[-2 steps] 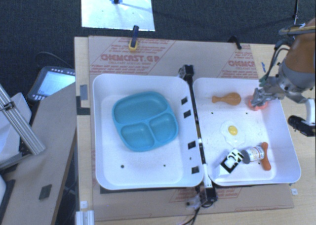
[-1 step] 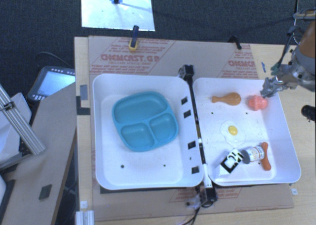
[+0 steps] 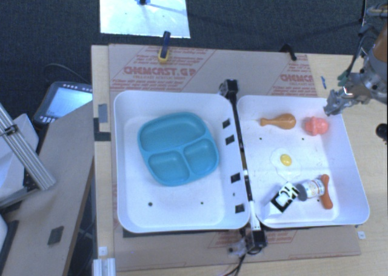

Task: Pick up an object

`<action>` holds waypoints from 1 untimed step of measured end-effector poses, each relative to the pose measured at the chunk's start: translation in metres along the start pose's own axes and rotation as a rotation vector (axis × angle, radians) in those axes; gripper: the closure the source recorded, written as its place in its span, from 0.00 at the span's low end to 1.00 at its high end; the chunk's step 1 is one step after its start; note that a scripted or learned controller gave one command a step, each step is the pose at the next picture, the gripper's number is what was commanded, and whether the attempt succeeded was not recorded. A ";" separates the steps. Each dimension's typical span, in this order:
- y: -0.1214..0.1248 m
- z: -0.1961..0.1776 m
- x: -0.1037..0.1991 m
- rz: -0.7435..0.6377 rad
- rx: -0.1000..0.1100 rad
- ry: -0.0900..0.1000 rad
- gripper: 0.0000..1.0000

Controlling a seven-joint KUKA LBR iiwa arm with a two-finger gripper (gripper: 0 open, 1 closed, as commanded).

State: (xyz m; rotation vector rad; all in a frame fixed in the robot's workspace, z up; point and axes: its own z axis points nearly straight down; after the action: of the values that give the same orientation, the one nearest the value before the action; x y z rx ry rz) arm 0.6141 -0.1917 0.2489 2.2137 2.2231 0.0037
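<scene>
A: Camera view first: the tool (image 3: 335,104) is seen at the right edge, hovering over the far right corner of the right bin (image 3: 357,196). Whether it is spread or pressed together cannot be told; nothing is seen gripped in it.

B: What can be picked, then?

A: Several things are offered by the right bin. A pink lump (image 3: 316,125) lies nearest the tool, just below and to its left. A drumstick toy (image 3: 279,122) is set beside that, toward the divider. A fried egg toy (image 3: 285,160) lies flat near the middle, and a small bottle (image 3: 300,193) with a black-and-white tag is found at the near side, touching an orange carrot-like piece (image 3: 326,193).

B: And the left bin (image 3: 121,208)?

A: A blue divided tray (image 3: 177,148) is held there, its compartments bare.

B: How should the step be done well?

A: The pink lump would probably be favoured, being closest and well apart from its neighbours. The tool should be centred above it and lowered straight. The egg is likely too flat to be gripped easily, and the bottle and orange piece might be disturbed together.
</scene>
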 end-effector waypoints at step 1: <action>-0.015 0.011 0.055 -0.004 0.005 0.003 1.00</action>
State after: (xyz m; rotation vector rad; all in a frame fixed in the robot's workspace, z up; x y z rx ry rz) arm 0.5987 -0.1368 0.2373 2.2133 2.2321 0.0011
